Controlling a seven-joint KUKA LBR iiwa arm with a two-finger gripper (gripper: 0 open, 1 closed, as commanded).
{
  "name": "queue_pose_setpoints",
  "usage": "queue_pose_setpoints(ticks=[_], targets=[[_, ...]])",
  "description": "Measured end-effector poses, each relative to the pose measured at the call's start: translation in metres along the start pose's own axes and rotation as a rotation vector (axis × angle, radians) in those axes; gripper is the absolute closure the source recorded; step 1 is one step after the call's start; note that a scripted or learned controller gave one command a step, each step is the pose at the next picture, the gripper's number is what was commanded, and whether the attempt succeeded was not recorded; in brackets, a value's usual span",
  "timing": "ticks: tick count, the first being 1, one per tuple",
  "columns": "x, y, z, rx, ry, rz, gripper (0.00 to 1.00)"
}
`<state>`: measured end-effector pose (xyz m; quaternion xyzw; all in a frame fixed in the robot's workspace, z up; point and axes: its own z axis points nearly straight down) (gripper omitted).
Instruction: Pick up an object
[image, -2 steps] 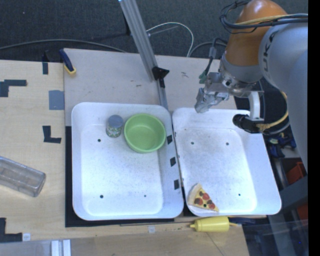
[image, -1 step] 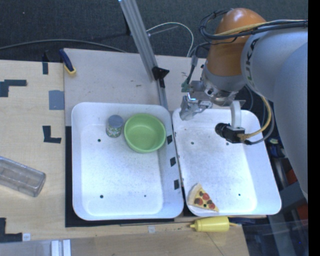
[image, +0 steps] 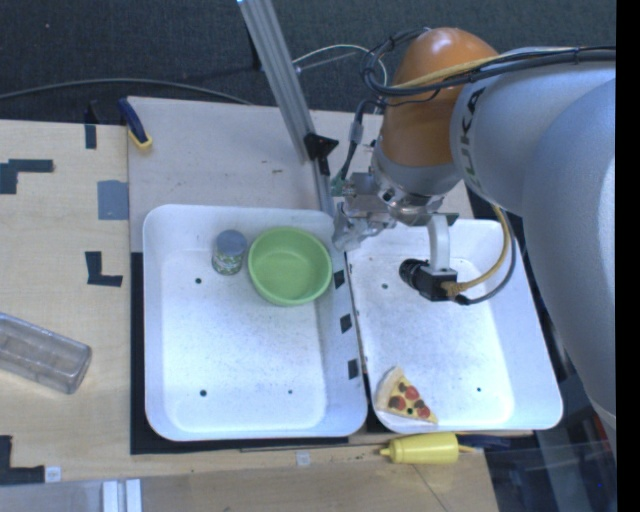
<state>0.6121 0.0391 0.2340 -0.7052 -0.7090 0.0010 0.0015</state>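
Pincer (image: 347, 228) low over the far end of the seam between left bin (image: 250, 385) and right bin (image: 455, 350), just right of the green bowl (image: 290, 266); spread or pressed together, impossible to tell. Nothing seen in its grasp. Other candidates: small jar (image: 229, 252) far left, pizza slice (image: 405, 395) near right. Pick judged not yet made; gripping and lifting left.

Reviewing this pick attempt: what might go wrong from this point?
1. The gripper hangs above the seam between the left white bin and the right white bin, by the green round bowl. Descending here, it may strike a rim instead of an object.
2. A nudged bowl might topple the small grey-lidded can close beside it.
3. The flat toy pizza slice lies in the right bin's near corner, likely hard to grasp.
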Motion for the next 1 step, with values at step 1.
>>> queue_pose_setpoints(ticks=[1], targets=[[0.048,-0.0257,-0.0078,0.0,0.001,-0.002,1.0]])
